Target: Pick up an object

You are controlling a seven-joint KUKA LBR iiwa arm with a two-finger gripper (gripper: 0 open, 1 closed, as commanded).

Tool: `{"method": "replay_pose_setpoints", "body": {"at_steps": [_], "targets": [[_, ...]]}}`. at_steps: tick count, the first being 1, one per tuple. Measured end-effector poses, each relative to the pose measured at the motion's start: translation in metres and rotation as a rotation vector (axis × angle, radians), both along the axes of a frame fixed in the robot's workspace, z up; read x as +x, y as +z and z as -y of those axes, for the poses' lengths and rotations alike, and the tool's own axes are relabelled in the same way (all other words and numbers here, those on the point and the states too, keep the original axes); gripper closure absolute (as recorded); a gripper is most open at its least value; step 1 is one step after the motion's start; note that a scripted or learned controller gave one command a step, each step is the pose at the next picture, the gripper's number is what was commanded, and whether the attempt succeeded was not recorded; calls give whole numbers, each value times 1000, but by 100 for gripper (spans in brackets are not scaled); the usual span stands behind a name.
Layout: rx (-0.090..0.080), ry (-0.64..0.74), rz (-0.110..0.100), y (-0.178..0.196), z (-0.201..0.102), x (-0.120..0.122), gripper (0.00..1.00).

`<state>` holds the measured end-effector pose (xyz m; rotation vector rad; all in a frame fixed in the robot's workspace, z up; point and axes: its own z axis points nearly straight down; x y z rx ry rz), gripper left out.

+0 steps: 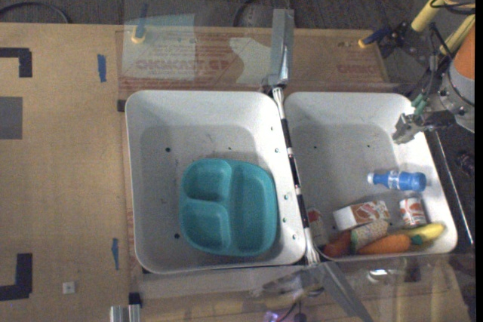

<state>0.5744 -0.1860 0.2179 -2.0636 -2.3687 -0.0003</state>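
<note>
Nearest, along the right bin's (362,124) front wall, lie a smooth orange carrot (389,243), a yellow banana (427,232), a small red-labelled can (411,210) and a flat printed packet (362,214); none of their writing can be read. Just behind rests a clear bottle with a blue label (398,179). The left bin (151,124) holds a teal divided plastic tray (227,206). Farther back, the gripper (406,128) hangs at the right bin's right rim; whether it is open cannot be told. Mirrored lettering on the cardboard counter (60,185) is unreadable.

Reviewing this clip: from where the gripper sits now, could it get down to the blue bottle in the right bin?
Probably yes. The gripper hangs over the right bin's far right side, and the blue bottle lies on its side just nearer the camera, apart from the other items, nothing over it.
</note>
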Motion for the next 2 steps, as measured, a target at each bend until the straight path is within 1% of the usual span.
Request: {"method": "replay_pose_setpoints", "body": {"at_steps": [1, 2], "targets": [[-1, -11, 3, 9, -86, 58, 100], [-1, -10, 3, 9, -86, 58, 0]]}}
